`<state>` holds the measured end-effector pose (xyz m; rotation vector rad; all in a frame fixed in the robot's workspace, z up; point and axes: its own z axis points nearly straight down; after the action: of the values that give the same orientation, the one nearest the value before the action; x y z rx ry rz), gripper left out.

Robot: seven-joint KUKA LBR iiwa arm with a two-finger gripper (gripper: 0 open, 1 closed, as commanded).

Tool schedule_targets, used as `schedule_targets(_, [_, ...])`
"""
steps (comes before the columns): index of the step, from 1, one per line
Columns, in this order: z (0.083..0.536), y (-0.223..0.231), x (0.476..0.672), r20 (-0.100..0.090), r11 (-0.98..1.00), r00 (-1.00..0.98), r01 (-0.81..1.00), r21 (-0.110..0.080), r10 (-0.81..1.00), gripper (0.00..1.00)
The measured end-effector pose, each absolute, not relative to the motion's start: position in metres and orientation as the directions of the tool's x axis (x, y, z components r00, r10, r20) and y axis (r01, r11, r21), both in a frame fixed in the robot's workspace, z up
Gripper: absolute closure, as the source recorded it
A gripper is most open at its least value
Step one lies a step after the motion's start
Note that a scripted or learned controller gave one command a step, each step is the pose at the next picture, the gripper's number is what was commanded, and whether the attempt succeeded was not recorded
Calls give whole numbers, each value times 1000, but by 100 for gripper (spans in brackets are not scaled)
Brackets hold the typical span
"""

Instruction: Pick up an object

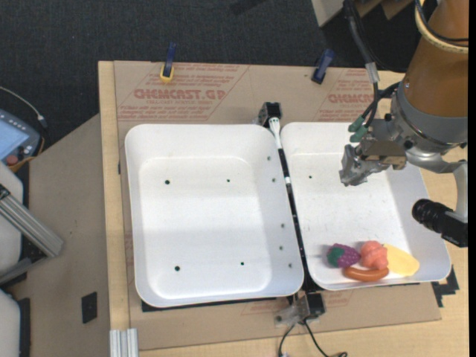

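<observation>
The bench carries two shallow white bins side by side on a brown board printed with red lettering (pixel 181 93). The left bin (pixel 149 222) shows four small dark dots on its floor. The right bin (pixel 320 222) holds a cluster of toy food at its near right corner: a purple bunch of grapes (pixel 342 255), a salmon-pink piece (pixel 374 253) just to its right, a yellow piece (pixel 403 262) beyond that against the bin's right wall, and an orange sausage-shaped piece (pixel 364 273) lying along the near side, touching the pink one.

The gripper (pixel 352 175) hangs over the far half of the right bin, well apart from the toy cluster. Nothing is seen between its fingers (whether they stand wide or narrow cannot be told from this angle). The grey arm with its orange band (pixel 445 47) enters from the right.

Two blue clamps (pixel 169 60) grip the board's far edge. A black strip (pixel 286 192) runs between the bins.
</observation>
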<state>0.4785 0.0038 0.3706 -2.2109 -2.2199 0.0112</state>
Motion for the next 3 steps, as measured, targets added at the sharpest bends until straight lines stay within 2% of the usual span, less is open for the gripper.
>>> schedule_targets(1, [387,1,480,-1,1,-1,1000,4,1000,100])
schedule_targets(2, [397,1,481,-1,1,-1,1000,7,1000,100])
schedule_targets(3, [308,30,479,1,1,-1,1000,-5,1000,100])
